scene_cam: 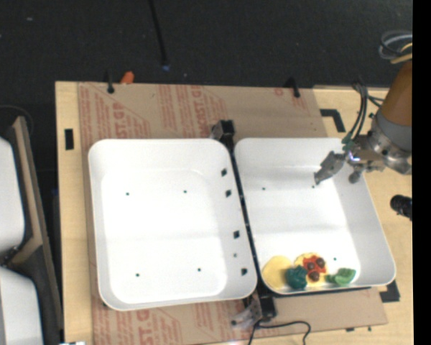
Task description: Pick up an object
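Observation:
Several small objects lie together at the near edge of the right bin [294, 192]: a pale yellow disc [274, 270], a teal lump [297, 278], a red piece with dark spots [314, 264] and a green piece [343, 274]. My gripper [338, 175] hangs over the far right part of that bin, well away from the pile. Its two fingers are spread open, one finger [325, 169] pointing left and down, and nothing is between them.
The left bin [161, 221] sits beside the right one, joined by a black divider with clips [237, 207]. Both rest on a cardboard sheet [151, 110] on the bench. The arm's orange band [396, 99] and cables are at the right edge.

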